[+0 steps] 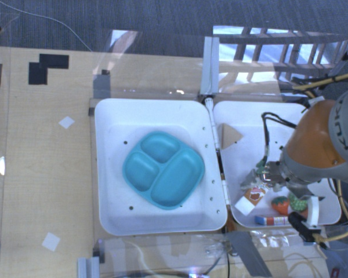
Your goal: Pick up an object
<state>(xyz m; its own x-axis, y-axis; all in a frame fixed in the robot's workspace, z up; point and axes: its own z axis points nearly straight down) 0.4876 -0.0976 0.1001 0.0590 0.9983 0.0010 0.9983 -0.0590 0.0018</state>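
My gripper (265,175) hangs low over the right bin (243,117), near its front half, below the orange wrist band (313,141). Just under and in front of it lies a small white packet with a brown and red picture (252,197). To the packet's right sit a red-orange toy fruit (280,204) and a green piece (298,202). A white tube with a blue and a red end (272,219) lies along the bin's front wall. A tan wedge (229,134) rests at the bin's back left.
The left bin (113,213) holds a blue three-compartment plate (164,169) in its middle. A raised divider (216,155) separates the two bins. Black cables (272,120) loop off the arm above the right bin. Metal framing (267,51) stands behind it.
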